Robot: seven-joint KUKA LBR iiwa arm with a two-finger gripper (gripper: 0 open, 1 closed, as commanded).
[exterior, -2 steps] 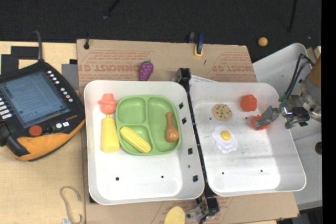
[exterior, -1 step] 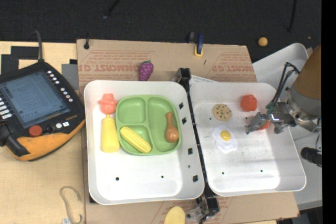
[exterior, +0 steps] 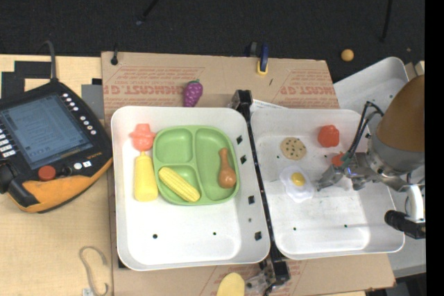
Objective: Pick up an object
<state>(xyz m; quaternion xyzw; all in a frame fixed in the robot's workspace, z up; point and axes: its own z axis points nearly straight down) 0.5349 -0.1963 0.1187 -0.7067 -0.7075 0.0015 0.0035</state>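
I see the gripper [exterior: 334,175] low in the right bin [exterior: 347,236], but I cannot tell its state. A fried egg [exterior: 297,181] lies just left of it, a cookie [exterior: 293,147] beyond that, one red piece [exterior: 329,136] behind it. Farther left, the other bin [exterior: 180,242] holds one green tray [exterior: 194,149], corn [exterior: 179,184], a drumstick [exterior: 226,169]. Both bins sit on cardboard over the worktop [exterior: 41,246].

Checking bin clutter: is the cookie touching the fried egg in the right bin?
Apart. The camera view shows bare white bin floor between the cookie and the fried egg below it.
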